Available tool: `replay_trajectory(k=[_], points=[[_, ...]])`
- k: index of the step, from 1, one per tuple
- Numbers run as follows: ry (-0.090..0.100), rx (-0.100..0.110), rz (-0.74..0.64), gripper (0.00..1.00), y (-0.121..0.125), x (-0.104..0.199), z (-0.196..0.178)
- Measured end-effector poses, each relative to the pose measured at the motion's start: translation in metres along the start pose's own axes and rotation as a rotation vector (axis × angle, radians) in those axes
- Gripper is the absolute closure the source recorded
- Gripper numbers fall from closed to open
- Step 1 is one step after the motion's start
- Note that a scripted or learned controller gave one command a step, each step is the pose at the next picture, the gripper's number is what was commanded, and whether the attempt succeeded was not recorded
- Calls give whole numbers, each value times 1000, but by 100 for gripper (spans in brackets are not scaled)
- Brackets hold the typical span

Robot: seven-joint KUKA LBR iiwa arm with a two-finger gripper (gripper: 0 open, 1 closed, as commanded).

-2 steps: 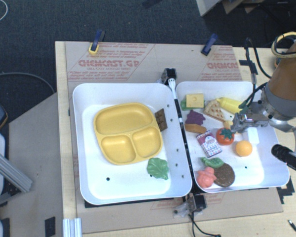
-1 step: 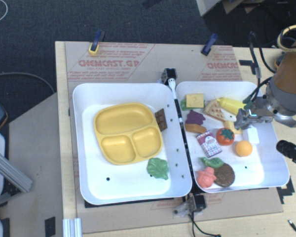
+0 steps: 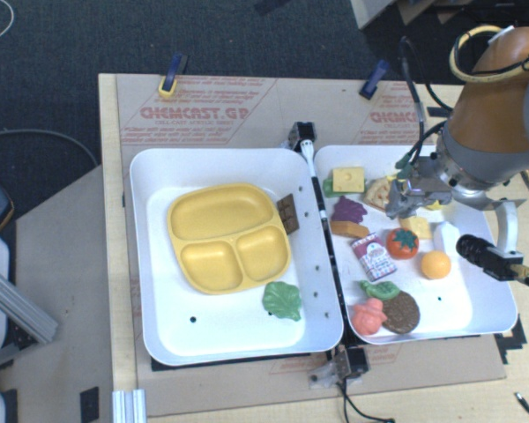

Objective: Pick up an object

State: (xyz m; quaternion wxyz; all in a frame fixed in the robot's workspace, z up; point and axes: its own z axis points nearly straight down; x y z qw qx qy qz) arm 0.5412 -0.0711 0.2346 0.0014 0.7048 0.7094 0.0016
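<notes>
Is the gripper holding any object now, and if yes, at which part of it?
It cannot be told. The gripper is low over the right bin, above the toy food, but no object shows clearly between its fingers.

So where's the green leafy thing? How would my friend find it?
Look in the left white bin, the one holding the big yellow divided plate. Just below the plate's lower right corner lies the green lettuce leaf, flat on the bin floor. It is the only green thing in that bin, ruffled and crinkly.
</notes>
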Motion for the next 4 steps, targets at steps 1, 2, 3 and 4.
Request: replay_trajectory(k=[1,2,3,4], points=[[-1,1,3,100,20,24,4],[0,8,5,100,18,32,21],[0,2,5,100,16,41,9],[-2,1,7,100,26,27,5]])
